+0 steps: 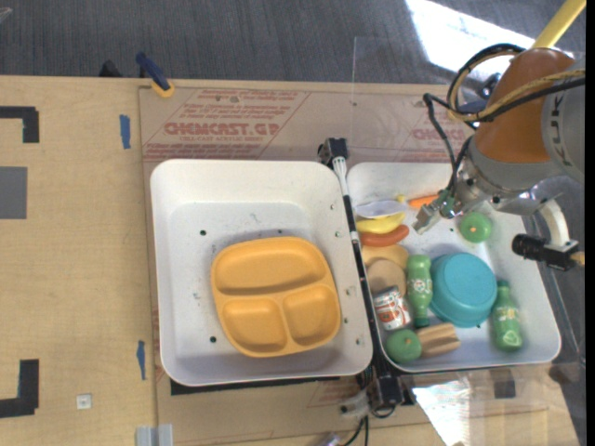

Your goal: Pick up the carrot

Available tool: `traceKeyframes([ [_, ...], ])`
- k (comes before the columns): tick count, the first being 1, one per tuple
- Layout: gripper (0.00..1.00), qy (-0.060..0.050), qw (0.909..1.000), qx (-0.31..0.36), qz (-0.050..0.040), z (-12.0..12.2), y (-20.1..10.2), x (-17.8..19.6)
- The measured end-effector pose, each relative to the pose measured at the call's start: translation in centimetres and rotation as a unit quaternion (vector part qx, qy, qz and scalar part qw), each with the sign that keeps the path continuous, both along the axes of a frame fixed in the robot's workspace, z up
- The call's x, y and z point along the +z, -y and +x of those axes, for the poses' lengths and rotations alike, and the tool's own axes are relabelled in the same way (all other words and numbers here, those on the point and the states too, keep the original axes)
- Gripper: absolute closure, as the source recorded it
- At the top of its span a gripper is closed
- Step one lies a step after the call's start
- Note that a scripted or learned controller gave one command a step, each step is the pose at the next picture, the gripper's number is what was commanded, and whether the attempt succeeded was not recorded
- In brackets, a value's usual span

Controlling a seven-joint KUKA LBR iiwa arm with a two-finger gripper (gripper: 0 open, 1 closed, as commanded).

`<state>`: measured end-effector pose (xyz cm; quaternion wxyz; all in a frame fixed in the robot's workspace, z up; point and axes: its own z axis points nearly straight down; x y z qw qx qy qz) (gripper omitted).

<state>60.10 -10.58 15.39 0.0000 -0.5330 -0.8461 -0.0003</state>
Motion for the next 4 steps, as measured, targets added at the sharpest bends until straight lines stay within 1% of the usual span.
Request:
traceKeyframes([
  [1,1.00,0.001,0.9987,-0.052,-0.0008,6.1,3.4,-6.0],
  [2,1.00,0.003,0.9852,0.172,-0.0029,4.2,9.9,-6.5],
  [3,1.00,0.005,0.9906,0.137,-0.0001,5.6,1.5,-6.4],
  [4,1.00,0.006,0.9817,0.191,-0.0032,6.6,5.8,-6.5],
])
